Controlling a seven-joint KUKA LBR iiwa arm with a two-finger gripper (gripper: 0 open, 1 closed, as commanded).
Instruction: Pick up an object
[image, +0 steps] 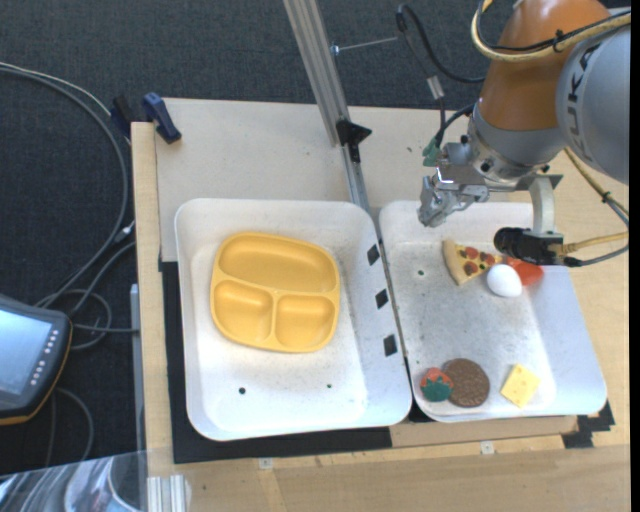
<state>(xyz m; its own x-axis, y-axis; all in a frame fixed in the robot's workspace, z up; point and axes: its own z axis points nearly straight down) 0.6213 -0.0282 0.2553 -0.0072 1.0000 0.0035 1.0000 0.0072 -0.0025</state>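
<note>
Gripper (437, 212) near triangular pizza slice (467, 262).

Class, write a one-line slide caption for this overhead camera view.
Gripper hovers over the right bin of toy food; yellow tray in the left.

tray (274, 292) in left bin (200, 390), egg (504, 281) in right bin (570, 350)

Yellow tray (275, 291) smooth matt plastic; white bins (200, 390) speckled; egg (504, 281) glossy
</note>
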